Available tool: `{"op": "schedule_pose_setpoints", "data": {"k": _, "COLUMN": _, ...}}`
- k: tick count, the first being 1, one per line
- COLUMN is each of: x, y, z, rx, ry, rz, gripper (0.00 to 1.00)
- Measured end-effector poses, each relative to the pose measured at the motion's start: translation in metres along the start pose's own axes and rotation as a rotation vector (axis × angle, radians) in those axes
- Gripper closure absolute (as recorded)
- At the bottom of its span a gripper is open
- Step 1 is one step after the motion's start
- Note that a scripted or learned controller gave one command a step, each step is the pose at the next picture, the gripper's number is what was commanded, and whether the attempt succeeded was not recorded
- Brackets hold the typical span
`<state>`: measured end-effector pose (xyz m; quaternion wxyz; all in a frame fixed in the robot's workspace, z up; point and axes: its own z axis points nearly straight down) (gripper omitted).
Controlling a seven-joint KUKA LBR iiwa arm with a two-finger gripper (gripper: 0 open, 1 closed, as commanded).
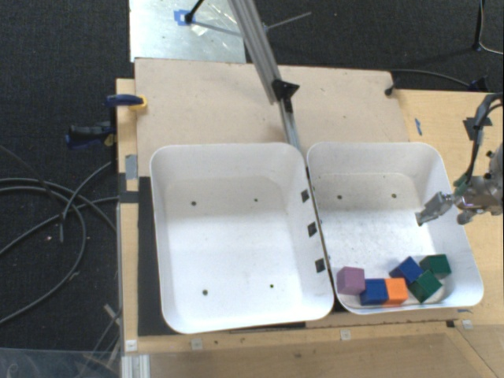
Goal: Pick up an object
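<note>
— What are the two bins made of? 
— The left bin point(169, 235) and the right bin point(441, 172) both look like smooth white plastic with a soft sheen (the floors seem faintly speckled). 
— And the bench point(213, 101)? 
— Matt, pale wood or fibreboard, unvarnished by the look of it. The floor point(55, 46) around it is dark, rough carpet. 
— The blocks? 
— The purple block point(351, 279), orange block point(396, 290) and green block point(426, 286) look smooth and matt, plastic or painted wood; I cannot tell which. 
— Anything metallic? 
— The slanted pole point(256, 34) looks like brushed grey metal, and the gripper point(434, 209) has a dull metallic finish.
</note>
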<state>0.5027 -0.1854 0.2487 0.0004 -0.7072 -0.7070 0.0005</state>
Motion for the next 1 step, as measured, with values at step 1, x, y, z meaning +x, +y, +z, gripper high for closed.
{"op": "schedule_pose_setpoints", "data": {"k": 1, "x": -0.0234, "y": -0.0177, "z": 0.1133, "rx": 0.005, "ry": 0.002, "rz": 0.001, "gripper": 0.0}}
